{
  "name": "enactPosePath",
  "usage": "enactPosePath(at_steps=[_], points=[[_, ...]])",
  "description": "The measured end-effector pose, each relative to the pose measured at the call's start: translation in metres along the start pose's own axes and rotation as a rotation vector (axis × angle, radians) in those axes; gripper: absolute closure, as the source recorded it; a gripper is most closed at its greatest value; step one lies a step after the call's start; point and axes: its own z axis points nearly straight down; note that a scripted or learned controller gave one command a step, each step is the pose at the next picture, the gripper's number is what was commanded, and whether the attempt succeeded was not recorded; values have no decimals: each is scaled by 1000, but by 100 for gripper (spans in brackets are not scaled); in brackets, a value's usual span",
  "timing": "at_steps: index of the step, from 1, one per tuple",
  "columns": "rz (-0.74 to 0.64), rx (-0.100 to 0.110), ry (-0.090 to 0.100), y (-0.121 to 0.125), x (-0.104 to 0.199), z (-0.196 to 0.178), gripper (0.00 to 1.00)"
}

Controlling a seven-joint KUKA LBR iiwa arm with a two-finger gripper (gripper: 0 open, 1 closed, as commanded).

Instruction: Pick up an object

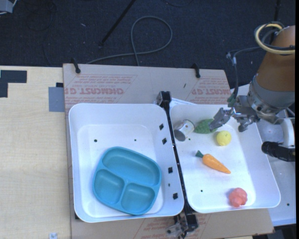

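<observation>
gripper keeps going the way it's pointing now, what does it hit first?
Probably the green object: the gripper points left and slightly down in the view, straight at it, with the metal cup beyond. Height above the right bin is unclear, so it might pass over.

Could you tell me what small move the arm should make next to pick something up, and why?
Probably lower the end effector a little toward the yellow ball. It sits above the right bin with nothing seen between its fingers, and the ball lies just below it in the view, apart from the carrot and the green item.
</observation>
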Motion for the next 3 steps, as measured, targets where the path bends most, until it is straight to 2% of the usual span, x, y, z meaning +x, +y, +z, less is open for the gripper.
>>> enactPosePath(at_steps=[1,2,3], points=[[2,4,1,-4,8,47,0],[2,4,1,5,12,97,0],[2,4,1,4,16,161,0]])
